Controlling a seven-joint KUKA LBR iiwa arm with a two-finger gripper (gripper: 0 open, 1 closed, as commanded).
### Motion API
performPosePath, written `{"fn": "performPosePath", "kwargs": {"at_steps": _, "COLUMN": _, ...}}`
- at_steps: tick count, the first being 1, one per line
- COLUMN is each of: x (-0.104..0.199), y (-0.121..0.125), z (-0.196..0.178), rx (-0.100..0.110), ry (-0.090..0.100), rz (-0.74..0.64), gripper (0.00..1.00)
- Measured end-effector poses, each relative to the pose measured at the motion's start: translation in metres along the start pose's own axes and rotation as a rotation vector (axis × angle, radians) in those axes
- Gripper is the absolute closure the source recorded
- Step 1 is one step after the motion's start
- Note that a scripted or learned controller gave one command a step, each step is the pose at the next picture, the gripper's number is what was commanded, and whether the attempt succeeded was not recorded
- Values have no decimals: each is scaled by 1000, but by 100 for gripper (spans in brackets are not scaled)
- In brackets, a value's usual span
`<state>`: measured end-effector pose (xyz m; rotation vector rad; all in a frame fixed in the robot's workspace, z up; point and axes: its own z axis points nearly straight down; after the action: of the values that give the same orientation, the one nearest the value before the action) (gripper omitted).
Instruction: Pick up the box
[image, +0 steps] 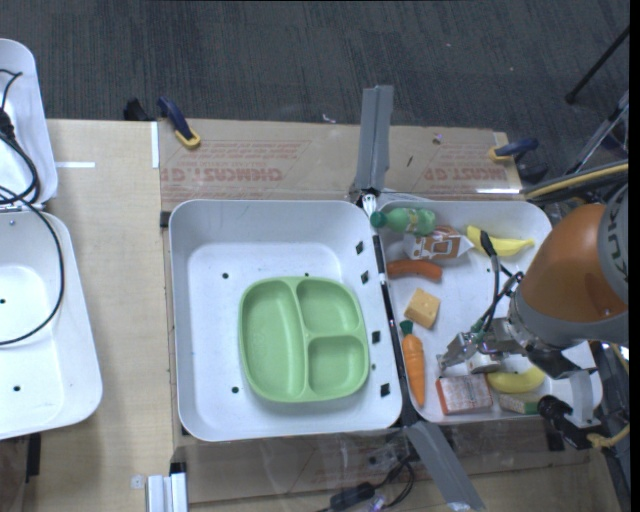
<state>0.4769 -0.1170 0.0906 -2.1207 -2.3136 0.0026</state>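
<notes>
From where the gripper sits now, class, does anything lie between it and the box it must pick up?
Nothing visible does. The gripper hangs just above the box in the right bin. The carrot lies to the left and a banana to the right, both beside the path.

The box (464, 395) is small, flat and reddish-orange with a pale label. It lies flat near the right bin's (455, 320) front edge, just right of the carrot's (414, 367) tip.

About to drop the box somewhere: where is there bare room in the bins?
Left bin: bare floor all around the green plate, widest along its top-left. Right bin: crowded; only a small patch between cheese and banana.
</notes>
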Motion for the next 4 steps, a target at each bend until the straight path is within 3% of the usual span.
{"fn": "performPosePath", "kwargs": {"at_steps": 1, "x": 0, "y": 0, "z": 0, "rx": 0, "ry": 0, "rz": 0, "gripper": 0}}
{"fn": "performPosePath", "kwargs": {"at_steps": 2, "x": 0, "y": 0, "z": -8, "rx": 2, "ry": 0, "rz": 2, "gripper": 100}}
{"fn": "performPosePath", "kwargs": {"at_steps": 3, "x": 41, "y": 98, "z": -101, "rx": -2, "ry": -3, "rz": 56, "gripper": 100}}
{"fn": "performPosePath", "kwargs": {"at_steps": 4, "x": 103, "y": 55, "z": -101, "rx": 2, "ry": -2, "rz": 402, "gripper": 100}}
